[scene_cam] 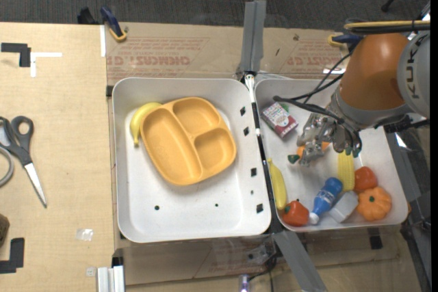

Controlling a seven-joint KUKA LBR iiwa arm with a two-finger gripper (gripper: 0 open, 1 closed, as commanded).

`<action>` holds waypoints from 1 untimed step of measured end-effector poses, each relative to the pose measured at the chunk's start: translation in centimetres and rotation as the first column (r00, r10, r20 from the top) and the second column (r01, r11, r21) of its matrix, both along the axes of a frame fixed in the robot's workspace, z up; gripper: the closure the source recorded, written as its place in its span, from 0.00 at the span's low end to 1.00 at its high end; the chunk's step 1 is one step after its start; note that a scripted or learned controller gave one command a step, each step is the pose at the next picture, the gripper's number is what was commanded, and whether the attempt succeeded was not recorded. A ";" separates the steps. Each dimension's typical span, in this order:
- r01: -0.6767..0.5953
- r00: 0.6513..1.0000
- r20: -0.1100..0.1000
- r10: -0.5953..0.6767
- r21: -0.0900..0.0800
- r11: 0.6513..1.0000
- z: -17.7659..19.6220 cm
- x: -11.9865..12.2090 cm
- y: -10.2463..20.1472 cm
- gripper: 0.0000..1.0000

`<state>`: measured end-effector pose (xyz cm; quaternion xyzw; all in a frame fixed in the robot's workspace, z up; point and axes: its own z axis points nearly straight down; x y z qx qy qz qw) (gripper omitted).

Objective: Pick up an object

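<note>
2 white bins: left bin (pixel 137 215) with yellow divided plate (pixel 186 140) and banana (pixel 139 121) at its edge. Right bin (pixel 393 154): pumpkin (pixel 374 203), blue bottle (pixel 326 196), corn (pixel 346 171), tomato (pixel 295 213), pink carton (pixel 279 118). Gripper (pixel 313 146) low over right bin centre; grip state unclear.

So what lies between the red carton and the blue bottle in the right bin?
In the camera view, the gripper hangs between the red carton and the blue bottle.
</note>
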<state>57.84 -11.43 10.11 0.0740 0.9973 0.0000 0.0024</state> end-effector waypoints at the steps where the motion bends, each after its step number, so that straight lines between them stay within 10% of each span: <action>1: 0.000 1.000 0.000 0.000 0.000 1.000 0.0 0.0 0.0 0.00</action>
